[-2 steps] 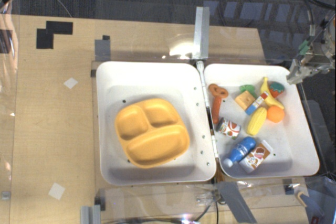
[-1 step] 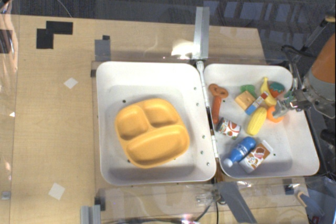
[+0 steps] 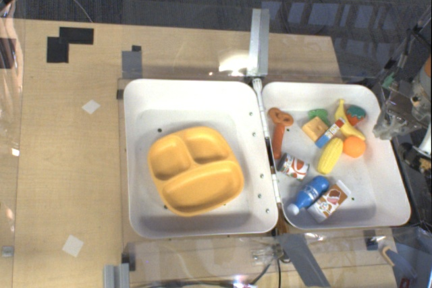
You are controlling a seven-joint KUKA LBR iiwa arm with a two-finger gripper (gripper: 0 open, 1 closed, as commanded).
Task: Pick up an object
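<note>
Toys lay heaped in the right bin (image 3: 398, 202): a corn cob (image 3: 330, 155), an orange (image 3: 354, 146), a blue bottle (image 3: 308, 194), a small can (image 3: 293, 166) and a carton (image 3: 331, 200). They looked light, stiff and smooth, likely slippery; the corn, lying fairly apart, seemed best pinched across its middle. A yellow tray (image 3: 196, 170) sat in the left bin (image 3: 135, 145) on the desk (image 3: 61, 165). The tool (image 3: 391, 119) hung over the right bin's far edge, its grip state impossible to tell.

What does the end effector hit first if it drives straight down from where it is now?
Probably the right bin's right rim, or the bare floor just inside it. The end effector hangs over that edge, right of the orange ball and banana. Depth is unclear from this slanted view, so treat that as a guess.
</note>
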